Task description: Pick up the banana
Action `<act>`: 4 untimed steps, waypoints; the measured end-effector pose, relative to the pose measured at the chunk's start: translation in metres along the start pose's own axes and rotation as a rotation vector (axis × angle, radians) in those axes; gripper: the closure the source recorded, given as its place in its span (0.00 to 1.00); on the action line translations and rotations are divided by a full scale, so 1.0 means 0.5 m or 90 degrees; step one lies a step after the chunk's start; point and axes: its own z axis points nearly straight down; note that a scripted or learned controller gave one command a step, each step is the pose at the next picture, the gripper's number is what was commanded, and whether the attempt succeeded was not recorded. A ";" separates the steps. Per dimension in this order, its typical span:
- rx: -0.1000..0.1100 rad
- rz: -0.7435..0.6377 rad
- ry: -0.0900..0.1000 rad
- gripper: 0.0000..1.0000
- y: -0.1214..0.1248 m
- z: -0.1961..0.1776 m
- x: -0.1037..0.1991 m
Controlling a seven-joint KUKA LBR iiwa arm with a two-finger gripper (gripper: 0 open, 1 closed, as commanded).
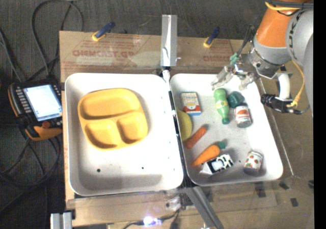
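The yellow banana [184, 123] lies along the left wall of the right bin [270, 136], just below a small orange-and-white carton [190, 103]. My gripper [233, 76] hangs above the far edge of that bin, right of the banana and well apart from it. Its fingers [222, 78] are spread, and nothing sits between them. A green bottle [221, 104] lies just below the gripper.
The right bin also holds a teal object [235, 99], a red can [243, 116], two carrots [206, 155], a black-and-white carton [220, 163] and a small patterned can [253, 161]. A yellow divided tray [113, 117] sits in the left bin [76, 172]. A tablet [36, 101] lies left of the bench.
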 end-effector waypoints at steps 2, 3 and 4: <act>-0.002 -0.201 -0.003 1.00 0.044 -0.075 0.016; -0.002 -0.200 -0.003 0.00 0.044 -0.075 0.015; -0.002 -0.308 0.000 0.00 -0.080 0.220 -0.018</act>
